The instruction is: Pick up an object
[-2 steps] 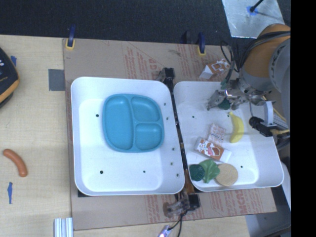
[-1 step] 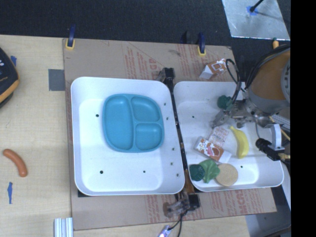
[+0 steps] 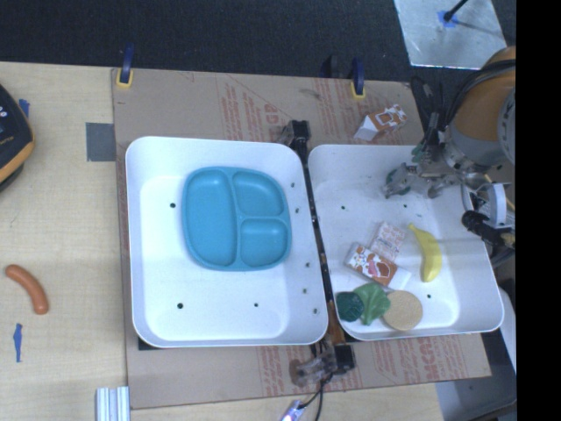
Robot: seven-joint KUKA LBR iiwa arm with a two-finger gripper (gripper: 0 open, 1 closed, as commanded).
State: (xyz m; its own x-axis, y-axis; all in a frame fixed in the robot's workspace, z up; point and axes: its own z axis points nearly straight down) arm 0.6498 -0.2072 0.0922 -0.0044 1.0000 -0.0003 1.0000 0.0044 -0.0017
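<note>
Wooden bench (image 3: 61, 226) at the bottom, with a brown cardboard sheet (image 3: 219, 103) on it and dark floor behind. Two white bins sit side by side on the cardboard.

At the right edge, the grey arm (image 3: 486, 103) with its orange band reaches in. Its gripper (image 3: 412, 180) hangs over the top part of the right bin (image 3: 351, 169). The two fingers point to the left and look spread a little. Nothing sits between them, so the gripper holds nothing.

Below the gripper, inside the same bin, lie the small things. A yellow banana (image 3: 428, 253) lies near the right wall, standing up and down in the view. Just to the left of it are two small snack packets (image 3: 379, 257), red and white, touching each other. Under them, at the bottom of the bin, a green broccoli (image 3: 363, 305) lies next to a round tan cookie (image 3: 403, 310). The two touch. All of these are well apart from the gripper.

Another small packet (image 3: 382, 123) lies outside the bin, on the cardboard above it.

The left bin (image 3: 153, 235) holds a blue plate (image 3: 237, 217) with three parts, lying flat in the upper middle.

Blue and yellow clamps (image 3: 126, 68) grip the top edge of the cardboard. Far left on the wood lies a sausage (image 3: 28, 288), and a black and yellow thing (image 3: 12, 134) pokes in at the left edge.
</note>
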